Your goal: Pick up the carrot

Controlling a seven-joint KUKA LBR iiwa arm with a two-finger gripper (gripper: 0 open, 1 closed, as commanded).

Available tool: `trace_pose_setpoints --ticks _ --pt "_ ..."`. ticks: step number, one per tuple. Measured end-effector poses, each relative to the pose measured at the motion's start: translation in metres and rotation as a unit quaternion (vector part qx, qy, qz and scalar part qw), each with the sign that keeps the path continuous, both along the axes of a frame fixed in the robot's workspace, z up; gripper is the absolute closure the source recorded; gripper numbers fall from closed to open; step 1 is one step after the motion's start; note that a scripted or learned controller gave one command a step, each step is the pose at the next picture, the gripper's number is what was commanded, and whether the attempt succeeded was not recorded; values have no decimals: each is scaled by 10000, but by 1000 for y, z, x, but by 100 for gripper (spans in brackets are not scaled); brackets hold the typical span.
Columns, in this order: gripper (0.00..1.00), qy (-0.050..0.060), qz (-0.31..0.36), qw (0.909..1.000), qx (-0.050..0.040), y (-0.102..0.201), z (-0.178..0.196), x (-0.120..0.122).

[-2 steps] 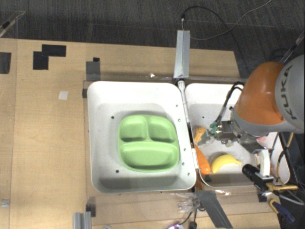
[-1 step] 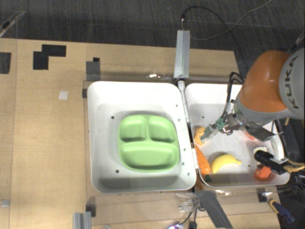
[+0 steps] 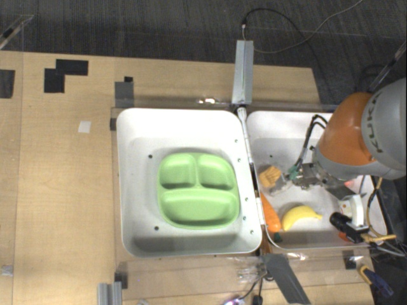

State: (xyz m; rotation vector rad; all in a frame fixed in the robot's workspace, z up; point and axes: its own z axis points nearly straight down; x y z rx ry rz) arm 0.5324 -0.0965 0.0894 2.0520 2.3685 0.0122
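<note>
1. The grey arm with the orange band [image 3: 346, 132] reaches in from the right and hangs over the right-hand shallow white bin [image 3: 280, 129]; its two-finger gripper [image 3: 304, 175] sits low over the middle of that bin

2. The task's thing, the small orange tapered carrot [image 3: 271, 216], lies against the left wall of the right-hand bin, near the front left corner. Its long axis runs roughly front to back along that wall, slightly slanted, with the thicker end toward the front

3. The key relation: the carrot lies to the left of and nearer the front than the gripper, apart from it and not between its fingers. A curved yellow banana [image 3: 300, 217] lies just beside the carrot on its right, between carrot and arm

4. A small tan, blocky object [image 3: 271, 176] sits just left of the gripper, behind the carrot; I cannot tell what it is

5. Finger state: cannot tell, the tip is a dark tangle of cable and metal from this angle. Nothing orange is seen in the grip, so I judge the carrot not picked up

6. The left-hand white bin [image 3: 133, 132] bears a light green divided plastic plate [image 3: 198, 189], well apart from the work

7. Judgement: the next move needs a shift left and toward the front, with the fingers closing across the carrot's short width. The bin wall on one side and the banana on the other leave little room, so a snag or a grab of the banana is the risk
</note>
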Motion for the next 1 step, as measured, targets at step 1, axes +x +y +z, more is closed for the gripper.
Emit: trace_pose_setpoints --ticks 1 --pt "0 -7 -855 9963 3 4 -1 59"
